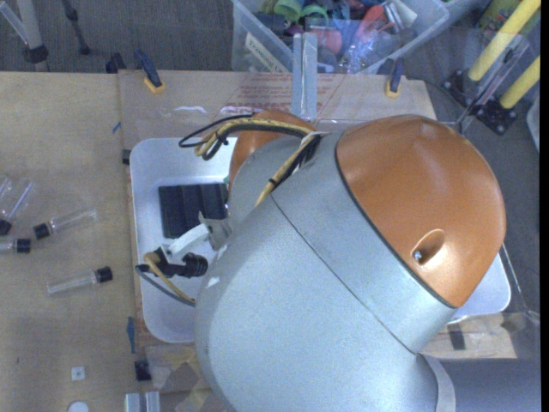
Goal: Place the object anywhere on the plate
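A flat black rectangular object [187,209] lies in the left white bin [146,170], near its left wall. My arm [360,264], grey with a large orange band, fills the middle of the view and covers most of both bins. Its wrist end reaches down into the left bin, and the gripper [210,234] sits just right of the black object, mostly hidden beneath the arm. Nothing visible shows whether it touches the object.
The right bin's rim [504,303] peeks out beyond the arm. A clear tub of coloured toys [343,11] stands behind the bench. Small clear vials with black caps [77,280] lie on the bench to the left. Orange clamps [153,80] sit at the back edge.
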Action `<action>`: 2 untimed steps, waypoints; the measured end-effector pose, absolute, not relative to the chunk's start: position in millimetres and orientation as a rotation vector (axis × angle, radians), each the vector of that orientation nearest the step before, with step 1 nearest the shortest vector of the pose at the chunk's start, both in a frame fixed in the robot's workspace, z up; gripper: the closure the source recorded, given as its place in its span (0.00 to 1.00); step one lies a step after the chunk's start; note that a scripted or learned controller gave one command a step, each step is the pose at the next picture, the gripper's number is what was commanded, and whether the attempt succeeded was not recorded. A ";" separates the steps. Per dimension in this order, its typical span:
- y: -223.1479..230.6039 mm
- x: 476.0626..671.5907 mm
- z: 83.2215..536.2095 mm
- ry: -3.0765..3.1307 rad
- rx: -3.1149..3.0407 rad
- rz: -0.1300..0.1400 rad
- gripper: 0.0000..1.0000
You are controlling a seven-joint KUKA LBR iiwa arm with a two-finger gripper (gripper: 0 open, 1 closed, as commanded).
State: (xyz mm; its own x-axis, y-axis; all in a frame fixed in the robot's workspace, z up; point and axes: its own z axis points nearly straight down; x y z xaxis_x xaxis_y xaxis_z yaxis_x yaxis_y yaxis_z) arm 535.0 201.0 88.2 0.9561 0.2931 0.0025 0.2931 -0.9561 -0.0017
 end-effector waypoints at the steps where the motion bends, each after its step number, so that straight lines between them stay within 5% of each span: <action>1: 224.3 478.5 189.4 -0.633 -3.077 0.005 1.00; 2: 225.0 562.9 204.6 -0.874 -3.018 0.007 1.00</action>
State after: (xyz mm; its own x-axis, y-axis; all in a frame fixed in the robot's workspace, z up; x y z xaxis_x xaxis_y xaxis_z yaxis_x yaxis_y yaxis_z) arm 562.9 225.0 204.6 0.8453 0.5343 -0.0042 0.5343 -0.8453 -0.0012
